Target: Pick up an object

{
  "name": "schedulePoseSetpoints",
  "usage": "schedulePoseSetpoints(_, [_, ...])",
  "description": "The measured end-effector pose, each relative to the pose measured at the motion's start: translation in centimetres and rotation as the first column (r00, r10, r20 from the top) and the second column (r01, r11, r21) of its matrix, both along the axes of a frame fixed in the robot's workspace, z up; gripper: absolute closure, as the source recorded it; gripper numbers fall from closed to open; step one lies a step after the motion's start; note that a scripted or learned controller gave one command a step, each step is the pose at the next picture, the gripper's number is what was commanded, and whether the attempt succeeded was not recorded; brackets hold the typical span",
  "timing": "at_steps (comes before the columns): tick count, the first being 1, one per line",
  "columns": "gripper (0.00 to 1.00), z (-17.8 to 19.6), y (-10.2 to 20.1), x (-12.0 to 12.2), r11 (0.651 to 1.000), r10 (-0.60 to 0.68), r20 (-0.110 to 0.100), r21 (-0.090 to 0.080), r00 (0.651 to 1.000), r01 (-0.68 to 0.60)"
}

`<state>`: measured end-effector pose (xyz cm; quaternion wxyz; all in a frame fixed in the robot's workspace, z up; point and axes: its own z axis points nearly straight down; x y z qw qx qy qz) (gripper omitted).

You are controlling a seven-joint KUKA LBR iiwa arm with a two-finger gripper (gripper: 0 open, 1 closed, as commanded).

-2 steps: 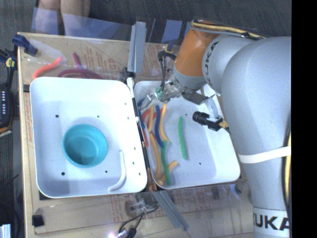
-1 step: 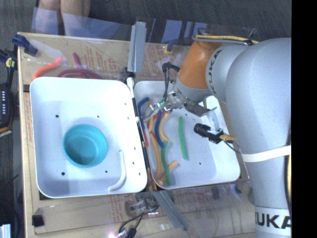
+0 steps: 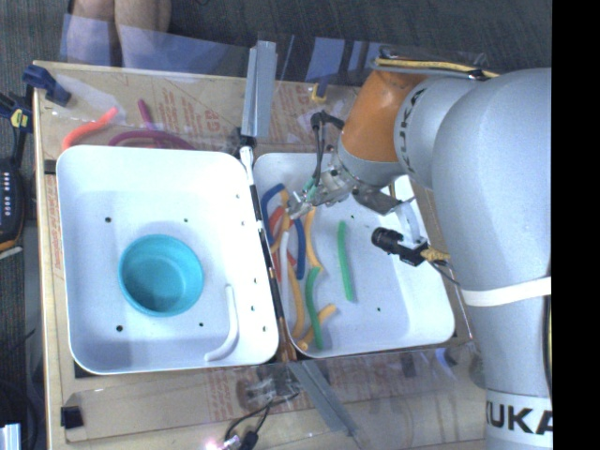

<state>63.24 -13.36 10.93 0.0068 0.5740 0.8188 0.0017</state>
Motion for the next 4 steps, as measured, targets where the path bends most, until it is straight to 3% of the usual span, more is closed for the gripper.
schedulePoseSetpoints(1, [0.00,-0.1,0.0,-0.1,1.000,0.000,-0.003,0.000,1.000,0.000])
schedulePoseSetpoints(2, [1.00,0.9,0.1,0.0,1.000,0.002,-0.003,0.001,1.000,-0.002])
schedulePoseSetpoints(3, [1.00,8.4,5.2,2.5,0.989,0.151,-0.013,0.005,0.989,-0.150])
schedulePoseSetpoints(4, [0.00,8.4,5.2,2.5,0.989,0.151,-0.013,0.005,0.989,-0.150])
